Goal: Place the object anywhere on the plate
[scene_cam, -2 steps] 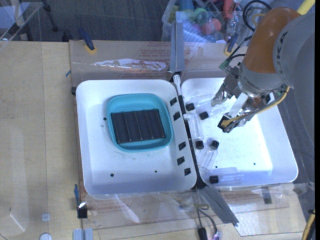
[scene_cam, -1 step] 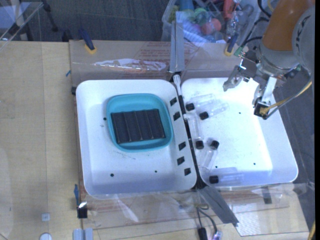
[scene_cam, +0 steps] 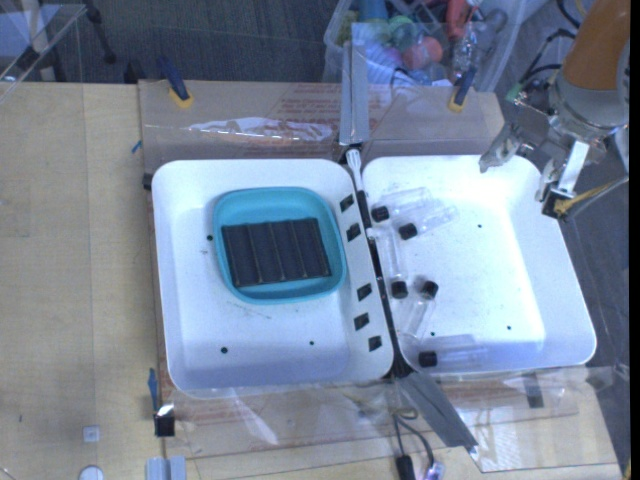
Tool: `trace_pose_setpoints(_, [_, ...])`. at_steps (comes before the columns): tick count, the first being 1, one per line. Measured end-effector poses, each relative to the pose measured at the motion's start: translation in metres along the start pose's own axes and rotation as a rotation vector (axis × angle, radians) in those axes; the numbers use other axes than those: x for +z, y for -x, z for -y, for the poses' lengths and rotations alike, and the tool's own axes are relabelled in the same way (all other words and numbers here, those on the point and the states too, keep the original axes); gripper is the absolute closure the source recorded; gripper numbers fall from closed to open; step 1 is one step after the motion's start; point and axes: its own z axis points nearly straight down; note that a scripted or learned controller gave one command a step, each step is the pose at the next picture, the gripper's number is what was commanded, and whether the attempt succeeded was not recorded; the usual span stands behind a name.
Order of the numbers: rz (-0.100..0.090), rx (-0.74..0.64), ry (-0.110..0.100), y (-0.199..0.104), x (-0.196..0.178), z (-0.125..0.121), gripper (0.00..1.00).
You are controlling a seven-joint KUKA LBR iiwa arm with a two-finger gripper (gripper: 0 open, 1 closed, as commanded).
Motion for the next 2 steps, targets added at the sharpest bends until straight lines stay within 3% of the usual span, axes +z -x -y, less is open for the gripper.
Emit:
trace_pose_setpoints(1, [0.0, -0.02, 0.0, 0.0384, -0.0354, -0.0244, 0.0])
trace_pose_setpoints(2, [0.001, -0.038, 0.001, 0.0466, -0.0385, -0.0302, 0.0])
